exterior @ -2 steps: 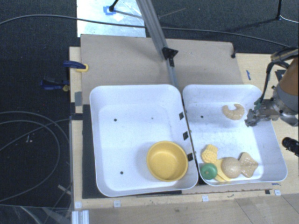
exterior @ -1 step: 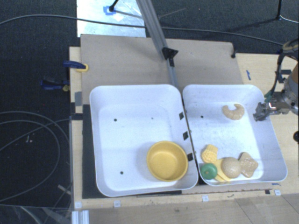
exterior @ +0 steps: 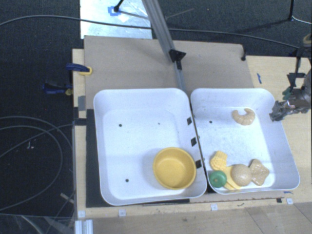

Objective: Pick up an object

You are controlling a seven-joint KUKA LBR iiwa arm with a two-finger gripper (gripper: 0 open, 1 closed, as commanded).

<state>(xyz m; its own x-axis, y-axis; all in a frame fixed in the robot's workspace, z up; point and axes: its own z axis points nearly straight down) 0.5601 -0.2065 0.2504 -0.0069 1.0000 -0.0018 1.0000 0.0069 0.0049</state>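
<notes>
My gripper (exterior: pixel 282 110) hangs at the right rim of the right bin (exterior: pixel 273 130), just outside its edge, with nothing visibly between its fingers. A tan croissant (exterior: pixel 243 116) lies in the right bin's upper part, left of the gripper. Along that bin's front sit a yellow waffle-like piece (exterior: pixel 219 161), a green round piece (exterior: pixel 218 179), a beige bun (exterior: pixel 241 174) and a tan cookie-shaped piece (exterior: pixel 258 171), crowded together. A yellow bowl (exterior: pixel 174 167) stands upright in the left bin's (exterior: pixel 122 140) front right corner.
A slanted grey pole (exterior: pixel 161 26) with a black clamp reaches down to the bins' shared wall at the back. Blue and yellow clamps (exterior: pixel 73 77) grip the bench's left edge. Cables lie on the dark floor at left.
</notes>
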